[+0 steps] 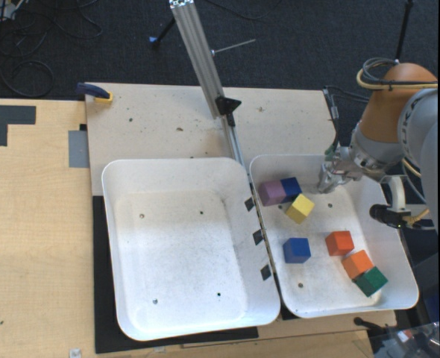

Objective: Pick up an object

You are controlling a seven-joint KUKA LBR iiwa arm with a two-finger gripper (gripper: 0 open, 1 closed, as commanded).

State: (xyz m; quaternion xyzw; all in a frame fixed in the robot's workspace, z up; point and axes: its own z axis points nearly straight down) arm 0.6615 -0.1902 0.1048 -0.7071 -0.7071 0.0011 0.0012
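The right bin (pixel 399 293) holds several small blocks. A purple block (pixel 272 193) and a dark blue block (pixel 291 187) sit together near its far left corner, with a yellow block (pixel 300 208) just in front of them. Another blue block (pixel 297 250) lies near the bin's middle. A red-orange block (pixel 340 242), an orange block (pixel 357 263) and a green block (pixel 371 280) line up toward the near right corner. My gripper (pixel 329 181) hangs low over the far part of this bin, right of the yellow block, with nothing seen between its fingers.
The left bin (pixel 123 200) stands beside the right one, with black clips along the shared edge. A slanted aluminium post (pixel 201 51) rises behind the bins. The grey arm with its orange band (pixel 395 103) comes in from the right.
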